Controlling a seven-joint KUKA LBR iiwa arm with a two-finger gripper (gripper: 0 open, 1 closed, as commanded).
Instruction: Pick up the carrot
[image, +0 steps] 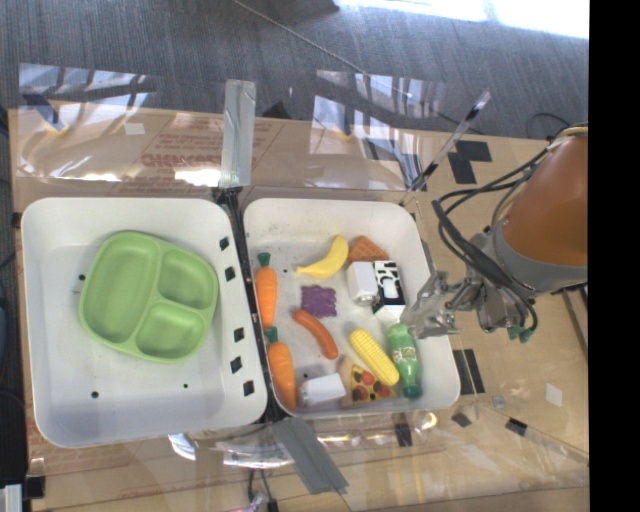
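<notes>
**Carrot not yet picked**

Carrot (266, 295) lies along the right bin's (425, 250) left wall (a second one (282, 372) below it). Gripper (432, 312) hovers at the bin's right rim, jaws' state unclear. Grasp remains undone.

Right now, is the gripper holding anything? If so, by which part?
Nothing held. The gripper sits open at the right bin's right rim, beside the green bottle; both carrots lie untouched.

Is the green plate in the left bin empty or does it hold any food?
Empty. The green plate shows three bare compartments; the toy food lies in the right bin.
</notes>
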